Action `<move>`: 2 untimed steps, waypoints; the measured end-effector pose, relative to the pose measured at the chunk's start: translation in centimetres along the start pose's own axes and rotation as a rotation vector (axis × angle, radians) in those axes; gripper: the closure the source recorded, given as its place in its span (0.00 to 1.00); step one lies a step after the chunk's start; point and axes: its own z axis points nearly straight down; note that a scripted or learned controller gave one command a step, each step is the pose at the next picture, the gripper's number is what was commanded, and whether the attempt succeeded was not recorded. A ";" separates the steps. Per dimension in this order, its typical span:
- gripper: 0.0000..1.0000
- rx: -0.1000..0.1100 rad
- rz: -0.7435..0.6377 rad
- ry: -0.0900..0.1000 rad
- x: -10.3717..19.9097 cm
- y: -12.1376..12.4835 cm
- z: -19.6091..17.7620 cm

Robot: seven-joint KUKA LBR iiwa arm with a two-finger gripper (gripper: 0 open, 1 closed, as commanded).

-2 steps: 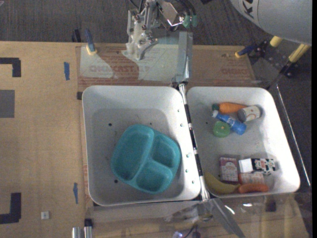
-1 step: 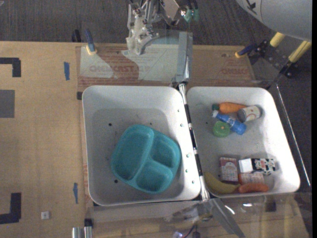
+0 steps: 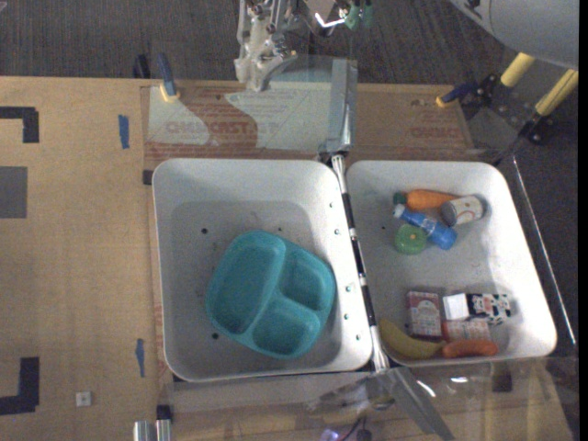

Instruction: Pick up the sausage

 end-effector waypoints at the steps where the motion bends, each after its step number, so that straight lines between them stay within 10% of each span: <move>1: 1.00 -0.002 0.002 -0.013 -0.2 0.0 -1.3; 2: 1.00 -0.004 0.004 -0.025 -0.3 -0.1 -2.7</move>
